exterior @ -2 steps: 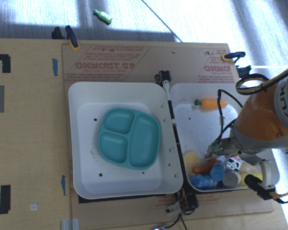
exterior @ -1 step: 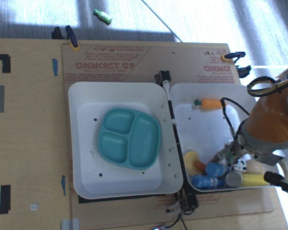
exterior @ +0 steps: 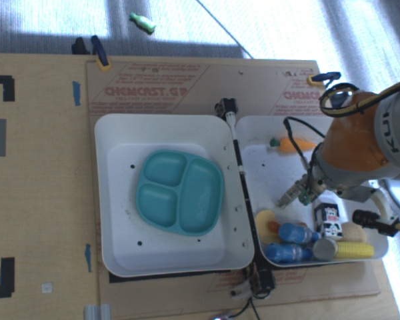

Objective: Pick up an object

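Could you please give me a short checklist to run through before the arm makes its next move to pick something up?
1. Gripper inside the right bin: ok.
2. Object between the fingers: not ok, none visible.
3. Targets available: ok, blue bottles, corn cob and carrot lie in the right bin.
4. Gripper directly above a target: not ok, it hangs over bare floor.
5. Teal divided plate sits in the left bin, out of the way: ok.

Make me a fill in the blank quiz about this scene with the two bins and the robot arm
The teal divided plate lies in the ____ bin.
The plate has ____ compartments.
The toy carrot lies in the ____ bin.
The gripper is over the ____ bin.

Missing words: left; three; right; right
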### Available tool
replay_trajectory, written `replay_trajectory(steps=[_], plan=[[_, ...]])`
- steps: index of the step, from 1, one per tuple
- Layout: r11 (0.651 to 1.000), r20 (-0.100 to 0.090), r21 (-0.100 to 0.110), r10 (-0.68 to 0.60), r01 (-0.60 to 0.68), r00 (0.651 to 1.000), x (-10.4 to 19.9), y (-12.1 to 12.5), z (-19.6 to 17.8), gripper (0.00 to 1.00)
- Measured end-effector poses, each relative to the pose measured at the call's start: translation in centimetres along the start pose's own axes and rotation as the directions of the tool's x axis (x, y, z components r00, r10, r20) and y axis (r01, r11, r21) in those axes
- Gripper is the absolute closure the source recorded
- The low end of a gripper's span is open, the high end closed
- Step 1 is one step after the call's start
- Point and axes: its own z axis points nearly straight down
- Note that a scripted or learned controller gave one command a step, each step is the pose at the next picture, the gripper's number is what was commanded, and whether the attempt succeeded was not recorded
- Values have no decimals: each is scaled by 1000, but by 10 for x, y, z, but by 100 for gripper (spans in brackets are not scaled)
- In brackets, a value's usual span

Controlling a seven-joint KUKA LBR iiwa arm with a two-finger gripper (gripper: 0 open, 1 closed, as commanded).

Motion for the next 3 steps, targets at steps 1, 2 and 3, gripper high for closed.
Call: replay_trajectory(steps=[1,2,3], plan=[[894,2,2,-448,448,894,-91,-29,1,100],[894,0,1,-449,449,894,-90,-29,2,0],[726,-4,0,-688,688,726,-56,-45,1,0]])
